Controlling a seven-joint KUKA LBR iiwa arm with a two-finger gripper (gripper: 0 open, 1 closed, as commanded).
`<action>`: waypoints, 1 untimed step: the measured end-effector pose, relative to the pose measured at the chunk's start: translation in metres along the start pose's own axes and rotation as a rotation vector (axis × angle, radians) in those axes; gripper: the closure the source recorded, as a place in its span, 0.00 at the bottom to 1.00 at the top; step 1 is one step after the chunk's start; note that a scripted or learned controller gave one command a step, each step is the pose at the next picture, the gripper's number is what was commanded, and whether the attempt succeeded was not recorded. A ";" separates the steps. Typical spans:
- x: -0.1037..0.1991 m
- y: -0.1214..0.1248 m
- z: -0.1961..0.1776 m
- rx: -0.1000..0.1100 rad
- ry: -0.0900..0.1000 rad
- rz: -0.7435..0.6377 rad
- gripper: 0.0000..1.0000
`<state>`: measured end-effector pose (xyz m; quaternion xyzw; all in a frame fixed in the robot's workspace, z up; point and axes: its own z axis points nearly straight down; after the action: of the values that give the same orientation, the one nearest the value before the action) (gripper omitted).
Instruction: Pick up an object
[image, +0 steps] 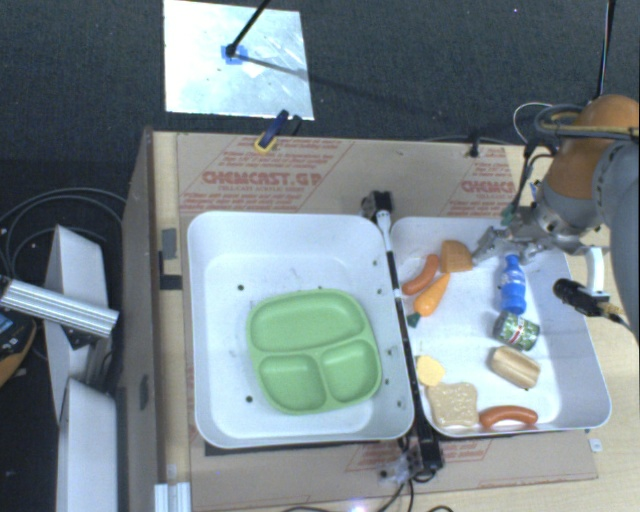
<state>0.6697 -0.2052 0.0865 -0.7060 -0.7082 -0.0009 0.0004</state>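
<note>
Hovering over the right bin (590, 395), the gripper (514, 243) sits at the far edge with fingers spread and nothing between them. The blue bottle (512, 285) lies just below it, beside the can (516, 331); a carrot (433, 293) and hot dog (420, 273) lie to the left. A clean pick probably means centring on the bottle, dropping straight, then closing across its narrow width, clear of the can.

Looked like a robotics lab: bench (330, 165) covered in printed protective paper, loose black cables (40, 215) on dark carpet (420, 60), aluminium extrusion (60, 307) alongside.
</note>
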 end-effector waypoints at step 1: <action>0.011 -0.035 0.002 -0.002 -0.002 0.001 0.00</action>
<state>0.6344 -0.1946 0.0849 -0.7065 -0.7077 -0.0007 -0.0010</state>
